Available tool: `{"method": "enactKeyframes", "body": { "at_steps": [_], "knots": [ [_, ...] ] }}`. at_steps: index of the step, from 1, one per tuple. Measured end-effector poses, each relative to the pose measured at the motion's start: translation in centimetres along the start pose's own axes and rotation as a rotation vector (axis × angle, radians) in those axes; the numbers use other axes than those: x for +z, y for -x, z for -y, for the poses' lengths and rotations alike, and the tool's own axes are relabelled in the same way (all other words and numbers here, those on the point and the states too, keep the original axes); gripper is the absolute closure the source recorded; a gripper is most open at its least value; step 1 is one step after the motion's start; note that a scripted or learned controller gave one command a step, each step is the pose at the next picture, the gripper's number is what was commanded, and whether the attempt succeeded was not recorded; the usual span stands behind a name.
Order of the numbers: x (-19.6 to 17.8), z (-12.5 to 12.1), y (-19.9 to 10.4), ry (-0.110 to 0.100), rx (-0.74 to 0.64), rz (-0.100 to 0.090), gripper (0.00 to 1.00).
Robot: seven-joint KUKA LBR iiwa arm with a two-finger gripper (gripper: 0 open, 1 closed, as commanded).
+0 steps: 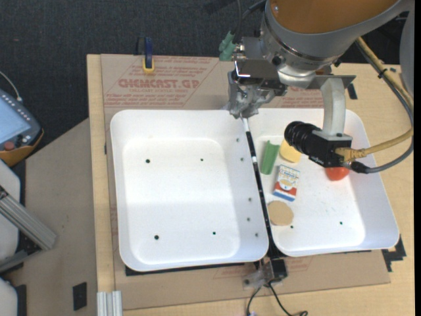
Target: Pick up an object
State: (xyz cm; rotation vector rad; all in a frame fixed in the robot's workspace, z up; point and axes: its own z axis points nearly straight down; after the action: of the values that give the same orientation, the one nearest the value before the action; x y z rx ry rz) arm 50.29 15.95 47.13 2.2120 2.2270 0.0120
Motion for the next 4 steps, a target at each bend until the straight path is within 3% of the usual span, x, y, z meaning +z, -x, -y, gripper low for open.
{"method": "enactKeyframes", "body": {
  "at_steps": [1,2,3,4],
  "knots": [
    [23.4,2.9,3.3,-0.025,0.011,0.008,1.0],
    [22.0,2.6,16.1,-0.01,0.022,0.009,1.0],
    [4.5,2.3,13.1,0.014,0.003,0.001,1.0],
    [13.0,2.6,8.1,-0.017,0.002,0.004,1.0]
  ]
}}
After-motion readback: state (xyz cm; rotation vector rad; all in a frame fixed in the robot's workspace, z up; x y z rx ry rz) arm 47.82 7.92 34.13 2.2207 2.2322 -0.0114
